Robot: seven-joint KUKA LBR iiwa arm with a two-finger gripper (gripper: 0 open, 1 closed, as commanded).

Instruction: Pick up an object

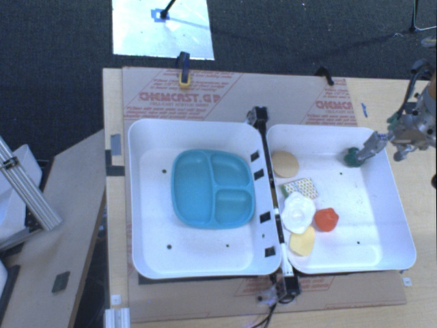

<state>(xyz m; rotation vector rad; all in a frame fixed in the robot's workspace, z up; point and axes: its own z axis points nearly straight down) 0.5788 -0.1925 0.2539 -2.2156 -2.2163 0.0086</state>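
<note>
Camera view: gripper (377,144) sits at the far right edge of the right bin (392,248), angled down toward a small dark green object (352,158) lying on the bin floor by the far right wall. Gripper tip looks to be touching or just beside that green piece; can't tell from this angle whether the fingers are spread or closed, and nothing visibly sits between them.

Everything else in the right bin is clustered against the divider (268,183), well apart from the green object: tan round disc (285,163), patterned flat piece (301,187), white fried-egg shape (298,212), red-orange chunk (326,219), yellow piece (302,241).

Left bin (147,251) holds a blue divided plate (211,187).

Judgement: the green object is the likely target. It looks like small toy food, so light, rigid and possibly slick plastic. Best to pinch it across its narrow width, centred, clear of the bin wall.
</note>
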